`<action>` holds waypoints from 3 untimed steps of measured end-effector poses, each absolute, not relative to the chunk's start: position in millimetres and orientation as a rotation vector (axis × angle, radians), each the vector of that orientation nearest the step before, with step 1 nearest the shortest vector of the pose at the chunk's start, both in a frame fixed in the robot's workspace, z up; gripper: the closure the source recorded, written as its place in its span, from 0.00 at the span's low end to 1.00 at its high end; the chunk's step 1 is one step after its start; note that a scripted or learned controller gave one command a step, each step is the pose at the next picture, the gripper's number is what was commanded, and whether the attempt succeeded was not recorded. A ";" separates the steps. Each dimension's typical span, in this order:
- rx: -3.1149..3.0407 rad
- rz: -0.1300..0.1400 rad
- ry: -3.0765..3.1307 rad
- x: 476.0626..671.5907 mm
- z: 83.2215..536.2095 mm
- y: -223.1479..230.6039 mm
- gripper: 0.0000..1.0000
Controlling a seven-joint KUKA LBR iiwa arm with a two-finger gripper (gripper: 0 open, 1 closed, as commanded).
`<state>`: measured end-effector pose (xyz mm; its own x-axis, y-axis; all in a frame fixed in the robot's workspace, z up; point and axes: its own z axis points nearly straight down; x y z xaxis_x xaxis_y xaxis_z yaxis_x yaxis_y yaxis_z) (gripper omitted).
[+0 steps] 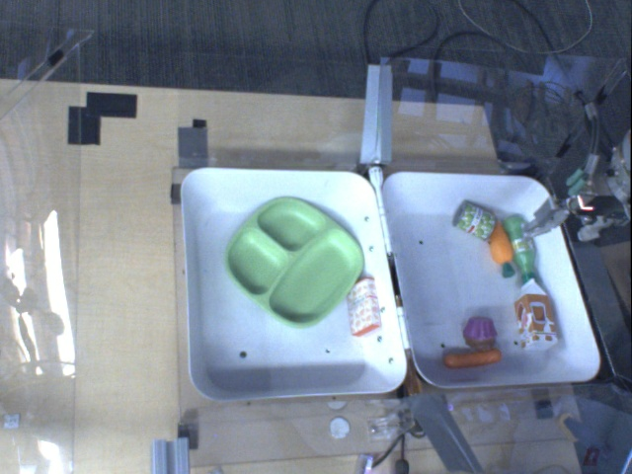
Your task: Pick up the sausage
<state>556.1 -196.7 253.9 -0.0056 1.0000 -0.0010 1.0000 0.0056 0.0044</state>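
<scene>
The sausage (472,358), a short orange-red link, lies flat near the front wall of the right bin (434,265), just below a purple item (481,331). My gripper (542,221) is at the right bin's far right side, a grey part reaching in over the rim beside a green bottle (519,249). It is well away from the sausage, up and to the right of it. Nothing is seen held.
The right bin also holds a green can (476,220), an orange carrot-like piece (503,248) and a small carton (535,322). The left bin (212,265) holds a green divided plate (294,259) and a small red-and-white can (363,307). Cables lie behind the bins.
</scene>
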 end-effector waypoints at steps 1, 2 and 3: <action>2.220 0.003 2.220 587.3 115.7 -203.0 0.00; 2.244 0.013 2.193 631.5 86.9 -199.4 0.00; 2.236 0.013 2.192 632.8 99.4 -201.0 1.00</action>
<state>632.8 -201.0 99.4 0.0198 0.9998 -0.0016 0.9997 -0.0198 0.0132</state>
